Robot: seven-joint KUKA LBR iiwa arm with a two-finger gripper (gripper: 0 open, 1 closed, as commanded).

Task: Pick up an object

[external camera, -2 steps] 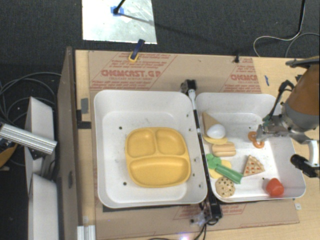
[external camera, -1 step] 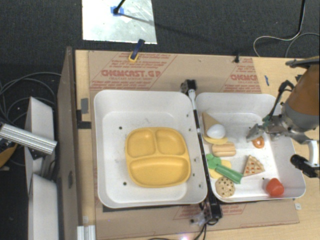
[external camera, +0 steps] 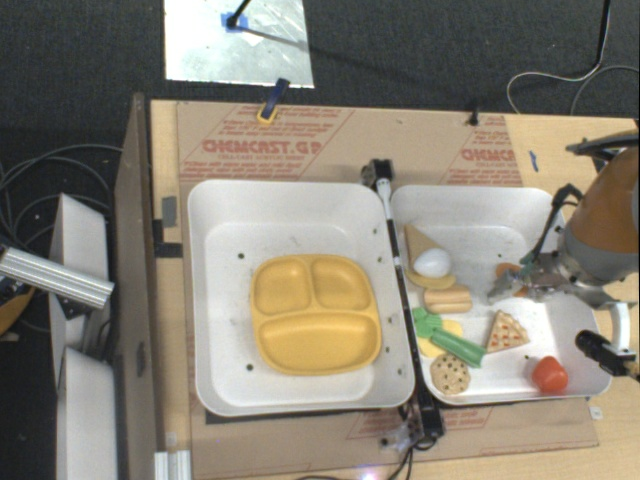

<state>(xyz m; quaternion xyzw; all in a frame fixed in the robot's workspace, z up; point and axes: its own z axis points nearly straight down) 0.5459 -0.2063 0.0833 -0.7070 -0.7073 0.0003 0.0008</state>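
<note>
The right bin (external camera: 470, 196) holds several toy foods: a white egg (external camera: 433, 262) on a tan wedge (external camera: 418, 240), a tan roll (external camera: 447, 300), a green piece (external camera: 452, 340), a cookie (external camera: 450, 374), a pizza slice (external camera: 506, 331) and a red tomato (external camera: 549, 373). My gripper (external camera: 505, 283) is low over the right half of this bin, just above the pizza slice and to the right of the roll. A small orange bit (external camera: 508, 266) sits beside its tip. The grey and orange arm (external camera: 600, 228) comes in from the right edge.
The left bin (external camera: 230, 228) holds a yellow compartment plate (external camera: 315, 313). A dark divider (external camera: 392, 258) runs between the bins. Cardboard (external camera: 300, 138) lies behind them, and a cable (external camera: 560, 78) loops at the back right.
</note>
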